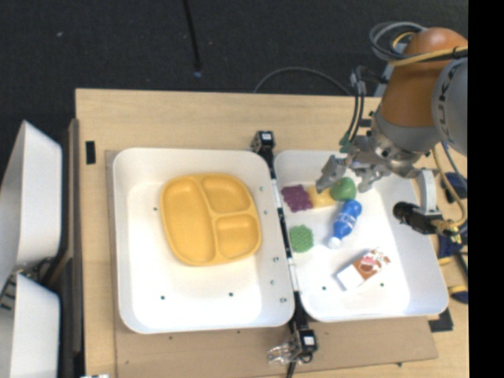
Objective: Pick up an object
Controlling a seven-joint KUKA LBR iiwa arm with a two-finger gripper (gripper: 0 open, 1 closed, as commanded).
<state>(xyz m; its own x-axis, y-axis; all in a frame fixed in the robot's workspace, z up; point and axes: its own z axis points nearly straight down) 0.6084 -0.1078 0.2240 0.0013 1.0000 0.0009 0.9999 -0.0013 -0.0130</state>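
My gripper (346, 181) hangs over the far part of the right bin (409, 290), its two fingers spread apart, so it is open. A green rounded object (344, 188) sits between the fingertips, with a gap on either side of it. Just below it lies a blue bottle (345, 220) with a white cap. To the left are a purple block (297, 198) and a small yellow piece (322, 198). A green bumpy ball (301, 239) rests near the bin's left wall. A white and red carton (363, 268) lies toward the front.
The left bin (134, 290) holds a yellow divided plate (211, 216). A divider wall with black clips (282, 235) separates the two bins. White boxes (31, 203) stand off the bench at the far left.
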